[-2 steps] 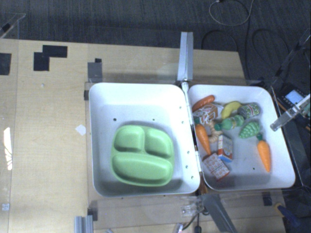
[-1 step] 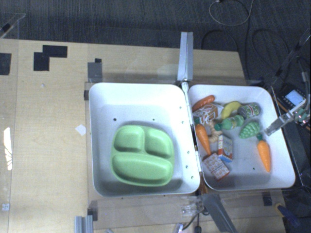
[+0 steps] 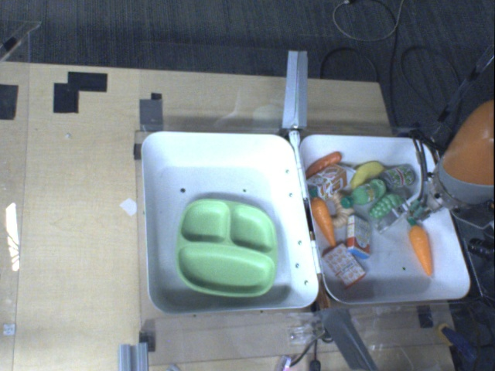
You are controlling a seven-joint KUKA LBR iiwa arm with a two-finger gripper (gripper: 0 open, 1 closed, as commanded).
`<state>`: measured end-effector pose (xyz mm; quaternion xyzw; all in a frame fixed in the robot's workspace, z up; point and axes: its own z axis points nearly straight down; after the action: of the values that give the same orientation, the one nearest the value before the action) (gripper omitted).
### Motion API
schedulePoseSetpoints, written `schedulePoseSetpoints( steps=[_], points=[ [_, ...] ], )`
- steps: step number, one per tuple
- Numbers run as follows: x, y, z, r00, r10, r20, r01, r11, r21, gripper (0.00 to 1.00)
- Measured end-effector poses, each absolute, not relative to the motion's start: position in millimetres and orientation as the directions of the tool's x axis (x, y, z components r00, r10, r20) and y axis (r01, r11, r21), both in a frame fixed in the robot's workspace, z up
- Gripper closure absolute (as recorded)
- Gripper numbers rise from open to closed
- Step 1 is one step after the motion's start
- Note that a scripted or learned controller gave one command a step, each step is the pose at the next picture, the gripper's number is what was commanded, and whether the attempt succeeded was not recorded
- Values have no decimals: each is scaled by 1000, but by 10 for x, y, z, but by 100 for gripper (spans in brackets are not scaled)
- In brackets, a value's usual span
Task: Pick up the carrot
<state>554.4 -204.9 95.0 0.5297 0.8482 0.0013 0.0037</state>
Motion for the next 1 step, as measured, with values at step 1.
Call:
schedulePoseSetpoints(
  steps=[1],
  points=[
    [4916, -2065, 902, -501, 865, -12, 865, 502, 11, 0]
  ],
)
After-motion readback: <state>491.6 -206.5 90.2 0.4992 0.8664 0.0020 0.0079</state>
